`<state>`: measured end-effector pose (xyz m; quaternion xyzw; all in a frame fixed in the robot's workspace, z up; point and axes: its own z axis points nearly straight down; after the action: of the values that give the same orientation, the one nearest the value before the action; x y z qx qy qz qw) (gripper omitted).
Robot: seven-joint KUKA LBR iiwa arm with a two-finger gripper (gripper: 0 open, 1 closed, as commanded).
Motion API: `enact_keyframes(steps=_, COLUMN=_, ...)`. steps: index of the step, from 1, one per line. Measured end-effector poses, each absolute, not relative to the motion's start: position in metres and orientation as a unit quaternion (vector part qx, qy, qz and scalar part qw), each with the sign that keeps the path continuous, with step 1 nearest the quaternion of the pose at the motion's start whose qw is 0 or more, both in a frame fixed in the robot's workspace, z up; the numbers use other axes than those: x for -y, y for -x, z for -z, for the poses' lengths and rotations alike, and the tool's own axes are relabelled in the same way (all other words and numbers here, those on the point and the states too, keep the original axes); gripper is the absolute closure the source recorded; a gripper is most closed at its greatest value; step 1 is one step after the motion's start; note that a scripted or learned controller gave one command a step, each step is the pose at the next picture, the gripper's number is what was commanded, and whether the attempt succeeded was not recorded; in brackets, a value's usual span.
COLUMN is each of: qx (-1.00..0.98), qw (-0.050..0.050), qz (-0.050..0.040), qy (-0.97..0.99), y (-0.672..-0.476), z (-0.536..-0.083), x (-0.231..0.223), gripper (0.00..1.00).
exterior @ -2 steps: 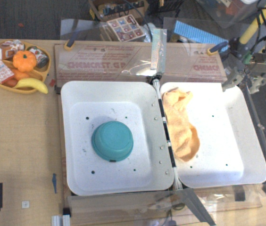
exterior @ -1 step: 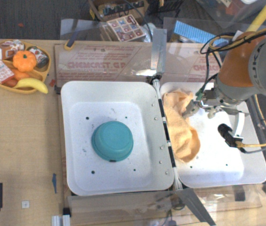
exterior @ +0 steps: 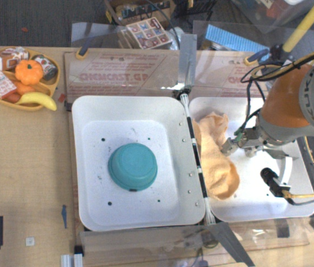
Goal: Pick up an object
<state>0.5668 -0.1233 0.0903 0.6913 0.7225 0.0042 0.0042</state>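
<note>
A teal bowl (exterior: 133, 166) lies upside down in the middle of the left white bin (exterior: 90, 115). A crumpled tan cloth (exterior: 215, 157) lies along the left side of the right bin (exterior: 302, 204). The grey arm with its orange band (exterior: 290, 102) reaches in from the right over the right bin. My gripper (exterior: 232, 146) is low over that bin, right at the cloth's right edge, about level with its middle. I cannot tell whether it touches the cloth.
A black cable end (exterior: 273, 182) hangs from the arm over the right bin's floor. A yellow dish of toy food (exterior: 20, 82) sits on the bench at the far left. Cardboard and clutter stand behind the bins.
</note>
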Motion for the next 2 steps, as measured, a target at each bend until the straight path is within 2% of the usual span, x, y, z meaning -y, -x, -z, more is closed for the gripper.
enact_keyframes(steps=1, qx=-0.720, qw=0.004, qz=-0.0041, qy=-0.694, y=-0.500, z=-0.090, x=0.108, gripper=0.00)
enact_keyframes(steps=2, qx=-0.767, qw=0.006, qz=-0.0041, qy=-0.641, y=-0.572, z=-0.091, x=0.123, gripper=0.00)
